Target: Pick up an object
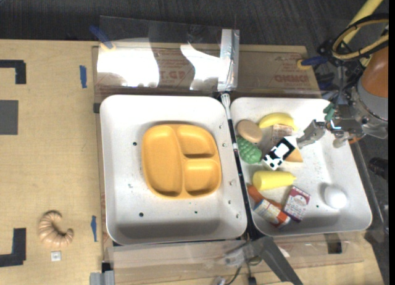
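The left shallow white bin (117, 154) carries one big thing, a yellow plastic divided tray (181, 159) sitting square in its middle, well apart from everything the arm could reach soonest. The right shallow white bin (345, 216) holds the clutter, heaped along its left wall, and the grey arm's two-finger gripper (308, 134) hovers over that bin's upper right part, pointing left toward the heap. Whether anything sits between its tips, or how wide they stand, I cannot tell from here. The nearest candidate looks to be the black-and-white checked block (279, 152), just beside and slightly below-left of the tips, leaning on an orange wedge (295, 156). Above it lies a yellow banana-shaped toy (276, 120), long axis running across the bin, next to a tan rounded bread-like piece (249, 131) and a green knobbly toy (250, 152) against the left wall. Lower down sits a yellow cylinder (273, 181), also lying crosswise, then a small red-and-white carton (296, 204) and an orange-and-white packet (266, 206) near the bottom-left corner; their printing is too small to read. Behind the bins, a brown cardboard sheet (271, 74) bears red lettering, upside down and not legible to me. A tan croissant-shaped toy (55, 228) lies on the bench's lower-left corner.
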Motion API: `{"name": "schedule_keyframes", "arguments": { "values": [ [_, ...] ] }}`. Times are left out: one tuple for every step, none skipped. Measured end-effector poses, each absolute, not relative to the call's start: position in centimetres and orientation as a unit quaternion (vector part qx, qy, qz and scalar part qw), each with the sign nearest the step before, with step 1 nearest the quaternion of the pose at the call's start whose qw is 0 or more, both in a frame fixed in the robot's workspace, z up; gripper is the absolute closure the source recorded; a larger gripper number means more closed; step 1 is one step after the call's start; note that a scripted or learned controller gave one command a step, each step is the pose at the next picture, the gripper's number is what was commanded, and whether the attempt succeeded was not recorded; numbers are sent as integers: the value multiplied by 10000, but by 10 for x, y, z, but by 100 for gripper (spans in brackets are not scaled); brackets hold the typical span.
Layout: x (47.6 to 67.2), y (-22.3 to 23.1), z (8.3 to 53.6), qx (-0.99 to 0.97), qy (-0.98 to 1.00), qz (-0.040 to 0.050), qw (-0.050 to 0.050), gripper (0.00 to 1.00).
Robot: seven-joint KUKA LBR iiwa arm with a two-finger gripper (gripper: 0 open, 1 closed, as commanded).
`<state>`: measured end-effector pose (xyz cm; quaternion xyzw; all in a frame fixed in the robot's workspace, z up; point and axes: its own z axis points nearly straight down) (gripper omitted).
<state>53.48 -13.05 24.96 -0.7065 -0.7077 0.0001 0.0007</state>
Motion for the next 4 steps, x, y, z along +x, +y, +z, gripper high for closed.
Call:
{"name": "schedule_keyframes", "arguments": {
  "values": [
    [555,-129,160,-7848,-6198,19,32,0],
    [616,-89,91,-7908,-6120,-36,-25,0],
    [652,-121,156,-8700,-4930,-10,-12,0],
    [606,-131,94,-8854,-4648,-71,-35,0]
  ]
}}
